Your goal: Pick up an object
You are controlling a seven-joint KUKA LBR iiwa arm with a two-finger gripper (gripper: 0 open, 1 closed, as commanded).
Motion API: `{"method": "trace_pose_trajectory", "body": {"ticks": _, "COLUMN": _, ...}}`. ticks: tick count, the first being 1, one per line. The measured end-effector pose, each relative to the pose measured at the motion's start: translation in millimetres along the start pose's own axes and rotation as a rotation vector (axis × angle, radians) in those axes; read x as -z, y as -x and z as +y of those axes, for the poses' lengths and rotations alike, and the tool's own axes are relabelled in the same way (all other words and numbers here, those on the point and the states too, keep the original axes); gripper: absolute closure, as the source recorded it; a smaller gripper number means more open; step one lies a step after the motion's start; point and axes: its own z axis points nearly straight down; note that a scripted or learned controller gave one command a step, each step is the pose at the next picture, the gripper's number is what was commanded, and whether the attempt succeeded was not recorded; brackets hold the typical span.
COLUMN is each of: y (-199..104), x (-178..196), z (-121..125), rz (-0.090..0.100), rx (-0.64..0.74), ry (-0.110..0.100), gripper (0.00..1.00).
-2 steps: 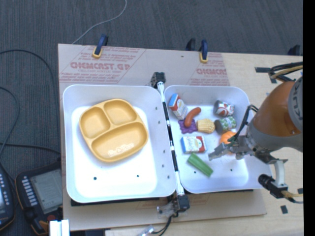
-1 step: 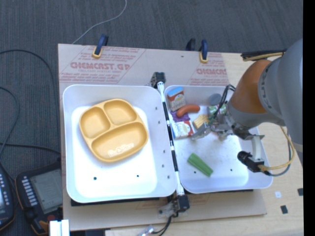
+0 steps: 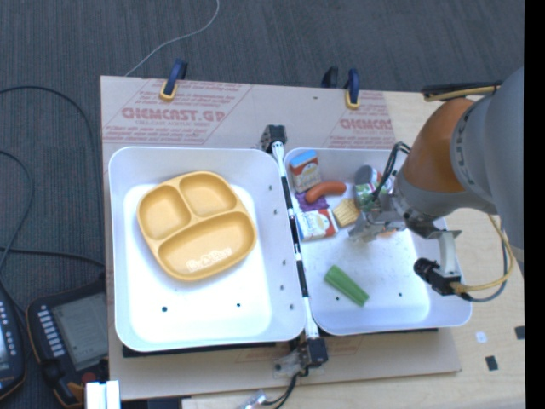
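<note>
The arm reaches into the right bin [image 3: 443, 313], its gripper [image 3: 372, 226] low over the cluster of small toy foods at the far left of that bin; whether it is released or clenched cannot be told from this slant. Nearest to it lie a pale yellow ridged block [image 3: 344, 213] and a green-labelled can [image 3: 367, 196], both just beside the gripper on its left. The block looks light and stiff, likely easiest taken across its short sides; the can (rounder, probably slicker) would want a grip across its body. A red sausage [image 3: 323, 191] and a small carton [image 3: 304, 169] sit further left, and a green stick [image 3: 346, 285] lies apart, nearer the front. The left bin [image 3: 128, 313] bears a yellow divided plate [image 3: 197, 224]
</note>
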Motion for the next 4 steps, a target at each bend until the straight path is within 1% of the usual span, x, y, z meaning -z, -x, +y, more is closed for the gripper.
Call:
{"method": "trace_pose_trajectory", "body": {"ticks": 1, "y": 0, "x": 0, "z": 0, "rz": 0.0, "rx": 0.0, "ry": -0.001, "gripper": 0.0}}
{"method": "trace_pose_trajectory", "body": {"ticks": 2, "y": -42, "x": -11, "z": -2, "rz": -0.002, "rx": -0.003, "ry": -0.003, "gripper": 0.0}}
{"method": "trace_pose_trajectory", "body": {"ticks": 3, "y": -42, "x": 0, "z": -1, "rz": -0.001, "rx": -0.002, "ry": -0.001, "gripper": 1.0}}
{"method": "trace_pose_trajectory", "body": {"ticks": 4, "y": -42, "x": 0, "z": -2, "rz": -0.002, "rx": -0.002, "ry": -0.001, "gripper": 0.0}}
